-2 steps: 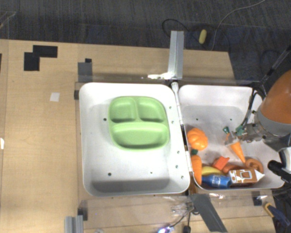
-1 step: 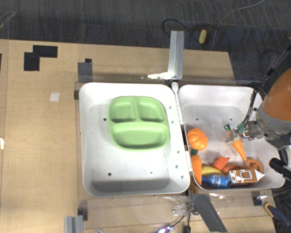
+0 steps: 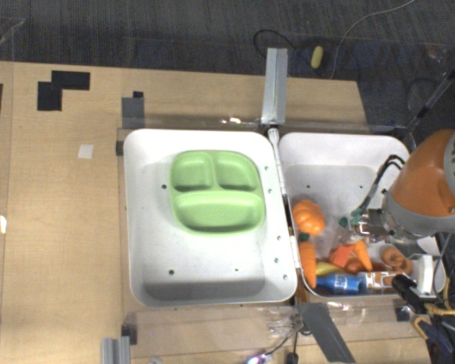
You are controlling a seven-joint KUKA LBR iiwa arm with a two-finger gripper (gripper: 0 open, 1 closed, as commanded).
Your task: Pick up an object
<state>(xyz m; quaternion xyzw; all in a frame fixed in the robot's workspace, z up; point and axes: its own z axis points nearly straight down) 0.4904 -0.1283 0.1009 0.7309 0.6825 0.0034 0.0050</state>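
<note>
The arm (image 3: 432, 180) reaches into the right bin (image 3: 326, 158) from the right; the gripper (image 3: 362, 230) hangs low over the toys at the bin's near end; whether it is spread or pinching, I cannot tell; a pumpkin (image 3: 309, 217), carrot (image 3: 307, 260) and blue bottle (image 3: 340, 283) lie there; a green tray (image 3: 216, 190) sits in the left bin (image 3: 152, 264).

The arm (image 3: 432, 184) is cut off at the right edge.
</note>
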